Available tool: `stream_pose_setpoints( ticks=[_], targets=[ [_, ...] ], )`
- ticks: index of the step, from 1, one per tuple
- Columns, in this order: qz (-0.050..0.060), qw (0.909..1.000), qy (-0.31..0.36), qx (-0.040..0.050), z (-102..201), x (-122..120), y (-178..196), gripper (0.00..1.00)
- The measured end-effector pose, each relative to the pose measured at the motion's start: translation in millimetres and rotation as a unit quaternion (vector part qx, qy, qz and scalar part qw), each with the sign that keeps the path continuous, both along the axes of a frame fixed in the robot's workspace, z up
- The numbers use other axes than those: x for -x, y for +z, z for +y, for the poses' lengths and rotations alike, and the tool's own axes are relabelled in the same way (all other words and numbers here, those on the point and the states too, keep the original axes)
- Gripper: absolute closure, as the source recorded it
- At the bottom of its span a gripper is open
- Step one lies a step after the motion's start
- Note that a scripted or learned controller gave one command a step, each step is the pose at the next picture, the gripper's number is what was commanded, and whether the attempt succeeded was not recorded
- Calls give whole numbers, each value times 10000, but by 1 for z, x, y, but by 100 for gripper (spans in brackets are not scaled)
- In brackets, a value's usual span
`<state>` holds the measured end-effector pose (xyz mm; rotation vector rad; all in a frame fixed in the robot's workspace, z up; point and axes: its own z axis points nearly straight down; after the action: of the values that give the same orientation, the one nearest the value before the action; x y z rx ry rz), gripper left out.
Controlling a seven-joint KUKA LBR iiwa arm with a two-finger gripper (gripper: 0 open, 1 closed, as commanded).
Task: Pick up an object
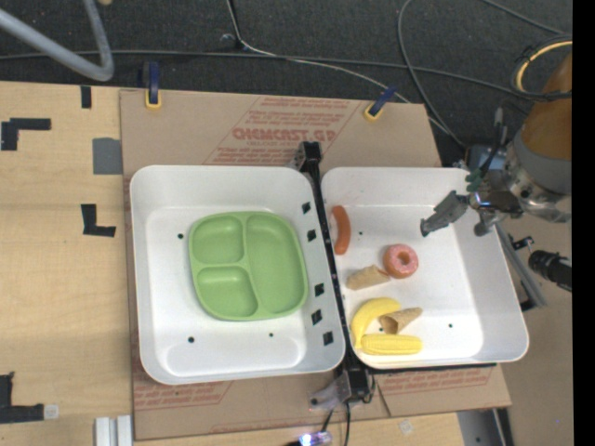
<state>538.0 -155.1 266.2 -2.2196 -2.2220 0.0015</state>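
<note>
The right bin holds a pink donut, an orange-red sausage, a tan bread piece, a yellow banana, a small cone and a yellow corn cob. My gripper hangs over the right bin's far right side, up and to the right of the donut and apart from it. Its fingers are spread open with nothing between them.
A green divided plate lies in the left bin. Black clips line the wall between the bins. Cables cross the dark area behind the bench, and the arm's grey body stands at the right edge.
</note>
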Motion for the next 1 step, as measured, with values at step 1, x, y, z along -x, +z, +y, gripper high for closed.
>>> stream_pose_setpoints(
  ticks=[1],
  targets=[
    [15, 10000, -2, 0, 3, 0, -43, 0]
  ],
)
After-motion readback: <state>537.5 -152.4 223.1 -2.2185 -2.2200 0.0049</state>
